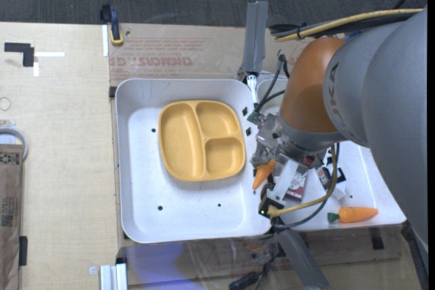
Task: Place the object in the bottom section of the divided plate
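Observation:
The yellow divided plate (202,139) lies in the left white bin (139,166), with one long section on its left and two smaller ones on its right. My gripper (265,170) hangs over the wall between the two bins, just right of the plate's lower right section. It is shut on a small orange toy carrot (259,175), which sticks out at a slant below the fingers. The orange wrist band and grey arm cover most of the right bin.
A second orange carrot with a green top (355,214) lies in the right bin (380,180) near its front edge. Black cables loop around the wrist. A cardboard sheet (177,54) lies behind the bins.

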`<action>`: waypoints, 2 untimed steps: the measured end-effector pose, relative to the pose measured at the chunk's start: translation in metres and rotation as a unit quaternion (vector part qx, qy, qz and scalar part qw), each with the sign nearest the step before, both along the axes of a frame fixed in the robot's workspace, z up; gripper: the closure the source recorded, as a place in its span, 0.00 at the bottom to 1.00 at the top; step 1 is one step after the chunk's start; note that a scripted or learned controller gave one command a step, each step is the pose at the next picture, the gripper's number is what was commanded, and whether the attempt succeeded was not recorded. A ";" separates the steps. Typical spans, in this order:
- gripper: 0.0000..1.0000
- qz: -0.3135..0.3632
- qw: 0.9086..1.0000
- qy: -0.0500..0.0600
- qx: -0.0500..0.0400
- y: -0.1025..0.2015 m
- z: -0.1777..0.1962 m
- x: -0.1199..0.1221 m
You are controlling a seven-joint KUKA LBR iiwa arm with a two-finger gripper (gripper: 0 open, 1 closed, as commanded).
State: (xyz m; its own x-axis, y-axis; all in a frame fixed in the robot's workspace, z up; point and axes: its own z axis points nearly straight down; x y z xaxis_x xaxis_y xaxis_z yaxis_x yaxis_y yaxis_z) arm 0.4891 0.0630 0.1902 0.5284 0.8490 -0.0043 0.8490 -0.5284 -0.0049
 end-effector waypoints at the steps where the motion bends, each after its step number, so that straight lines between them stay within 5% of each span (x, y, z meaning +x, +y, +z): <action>1: 1.00 -0.093 0.996 0.000 -0.001 0.078 -0.072 0.040; 2: 1.00 -0.199 0.980 -0.009 -0.003 0.144 -0.087 0.061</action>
State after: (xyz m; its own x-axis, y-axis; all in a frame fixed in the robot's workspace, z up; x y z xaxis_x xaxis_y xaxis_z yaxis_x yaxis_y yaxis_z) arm 0.5504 0.2073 0.1031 0.8176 0.5758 0.0032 0.5757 -0.8175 0.0123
